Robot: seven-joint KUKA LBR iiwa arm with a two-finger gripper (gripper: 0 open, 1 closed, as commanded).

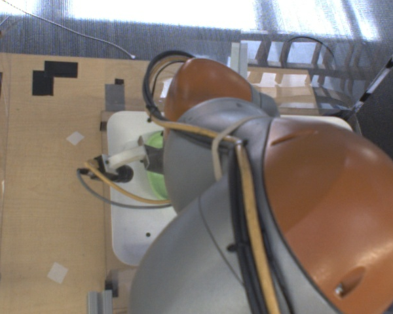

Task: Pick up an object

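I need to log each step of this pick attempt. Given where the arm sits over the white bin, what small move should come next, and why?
Probably a short straight lift. The arm hangs low over the white bin, hiding most of the green object beneath its wrist. Rising would show whether anything comes up with it.

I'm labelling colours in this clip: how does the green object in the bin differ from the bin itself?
The green object is bright lime; the bin is white. The object shows as a sliver beside the arm; the bin shows a broad floor and rounded rim. Both are partly hidden by the arm.

Grey arm, orange domed joint covers, tan and black cables
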